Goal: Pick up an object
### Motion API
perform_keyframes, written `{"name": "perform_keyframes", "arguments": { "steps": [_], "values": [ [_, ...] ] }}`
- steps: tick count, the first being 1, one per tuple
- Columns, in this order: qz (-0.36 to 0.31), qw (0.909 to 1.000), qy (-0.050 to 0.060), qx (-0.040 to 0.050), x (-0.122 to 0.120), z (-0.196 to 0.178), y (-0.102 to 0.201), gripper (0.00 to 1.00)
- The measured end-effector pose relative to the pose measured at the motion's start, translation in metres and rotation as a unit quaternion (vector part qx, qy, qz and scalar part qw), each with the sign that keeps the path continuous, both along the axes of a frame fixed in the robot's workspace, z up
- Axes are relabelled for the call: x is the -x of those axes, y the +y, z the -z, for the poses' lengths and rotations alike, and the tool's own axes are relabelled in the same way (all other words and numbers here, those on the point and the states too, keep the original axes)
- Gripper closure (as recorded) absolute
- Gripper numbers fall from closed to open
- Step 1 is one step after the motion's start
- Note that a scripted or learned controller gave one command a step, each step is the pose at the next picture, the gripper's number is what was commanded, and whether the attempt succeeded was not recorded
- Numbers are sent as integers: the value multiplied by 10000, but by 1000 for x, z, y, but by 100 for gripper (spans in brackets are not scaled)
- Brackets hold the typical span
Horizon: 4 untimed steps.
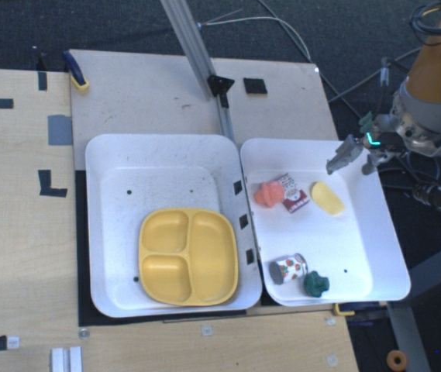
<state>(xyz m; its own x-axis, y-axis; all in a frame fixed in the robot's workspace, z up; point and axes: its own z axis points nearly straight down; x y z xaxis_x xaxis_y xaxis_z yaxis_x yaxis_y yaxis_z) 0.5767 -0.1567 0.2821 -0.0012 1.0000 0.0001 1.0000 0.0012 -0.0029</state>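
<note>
The right bin holds a pale yellow oblong object, a pink-red lump, a small red and white packet, a small printed can lying on its side and a dark green piece. My gripper hangs over the bin's far right corner, above and to the right of the yellow object. Its two grey fingers are spread apart, and nothing sits between them.
A yellow divided plate lies in the left bin. A slanted metal pole rises behind the bins. Cables run across the dark floor at the back and right. A blue and yellow clamp sits at the board's far left corner.
</note>
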Motion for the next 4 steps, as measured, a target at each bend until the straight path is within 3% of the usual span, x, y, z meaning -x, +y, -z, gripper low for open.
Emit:
{"name": "perform_keyframes", "arguments": {
  "steps": [1,4],
  "values": [
    [-1,10000,-9,2,0,-1,0,0],
    [-2,10000,25,-3,-4,191,1,0]
  ]
}}
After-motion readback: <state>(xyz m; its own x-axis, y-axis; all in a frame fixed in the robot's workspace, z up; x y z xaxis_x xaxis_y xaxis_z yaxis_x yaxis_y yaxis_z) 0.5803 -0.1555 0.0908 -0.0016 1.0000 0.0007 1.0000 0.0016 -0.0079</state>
